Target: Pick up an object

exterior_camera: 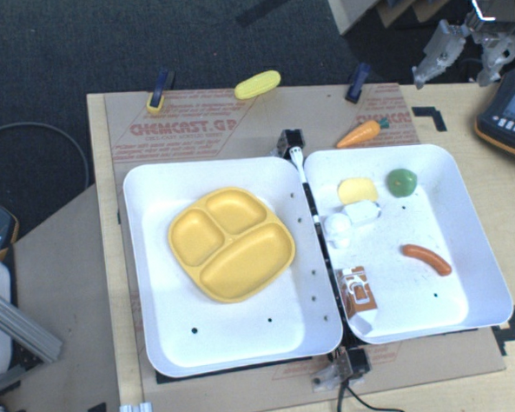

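Packet [358, 292], brown and white, lay lowest in the right bin [475, 283], with a sausage [426, 258] and a green ball [402, 181] above it. A yellow divided plate [232, 242] sat in the left bin [159, 303]. I saw the gripper [442, 54] at upper right, well apart from both bins; whether open or closed, I couldn't tell.

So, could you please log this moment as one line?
gripper: top right, off bins | left bin: yellow tray | right bin: sausage, green ball

You've got a yellow divided plate [232, 243] in a white bin [149, 277]; beside it, a green ball [402, 181], orange-red sausage [427, 259], orange carrot [358, 134].
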Robot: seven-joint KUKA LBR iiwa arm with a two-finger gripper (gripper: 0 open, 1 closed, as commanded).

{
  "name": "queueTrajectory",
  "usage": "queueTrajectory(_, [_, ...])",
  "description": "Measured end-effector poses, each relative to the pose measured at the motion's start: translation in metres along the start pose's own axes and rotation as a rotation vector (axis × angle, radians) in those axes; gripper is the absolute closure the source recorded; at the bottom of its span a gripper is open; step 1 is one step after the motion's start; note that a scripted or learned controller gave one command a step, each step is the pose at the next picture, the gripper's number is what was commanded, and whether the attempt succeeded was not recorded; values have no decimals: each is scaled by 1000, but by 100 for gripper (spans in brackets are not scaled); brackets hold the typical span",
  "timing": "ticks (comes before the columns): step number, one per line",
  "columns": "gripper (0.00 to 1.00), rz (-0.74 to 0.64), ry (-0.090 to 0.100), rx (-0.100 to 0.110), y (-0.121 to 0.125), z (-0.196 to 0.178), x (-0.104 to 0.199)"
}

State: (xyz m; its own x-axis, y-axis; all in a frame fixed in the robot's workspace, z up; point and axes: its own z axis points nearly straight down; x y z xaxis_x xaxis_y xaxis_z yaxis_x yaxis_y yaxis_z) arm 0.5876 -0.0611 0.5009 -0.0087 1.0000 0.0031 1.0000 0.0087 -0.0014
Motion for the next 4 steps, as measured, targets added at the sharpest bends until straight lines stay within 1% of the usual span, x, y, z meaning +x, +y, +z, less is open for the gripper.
queueTrajectory(1, [0,-11,2,3,-38,15,161])
queueTrajectory(2, [100,7,-3,-3,-35,3,151])
queueTrajectory(3, [100,-2,-5,15,-95,135,246])
queueTrajectory(4, [100,13,-5,6,-108,154,195])
